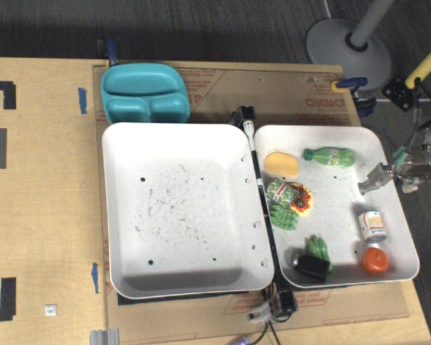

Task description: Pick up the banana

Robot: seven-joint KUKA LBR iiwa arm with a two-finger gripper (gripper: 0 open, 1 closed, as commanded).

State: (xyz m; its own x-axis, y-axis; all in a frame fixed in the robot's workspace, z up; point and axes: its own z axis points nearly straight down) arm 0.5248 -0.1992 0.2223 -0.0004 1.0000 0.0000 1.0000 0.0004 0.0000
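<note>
A short, rounded yellow fruit, the one thing here that could be the banana, lies in the right bin near its back left corner. My gripper reaches in over the right bin's right rim, well to the right of the yellow fruit and not touching it. Nothing shows between its grey metal parts.
The right bin also holds a green bottle, a red-and-green packet, a green item on a black block, a small jar and an orange ball. The left bin stands alongside, with a teal tray behind it.
</note>
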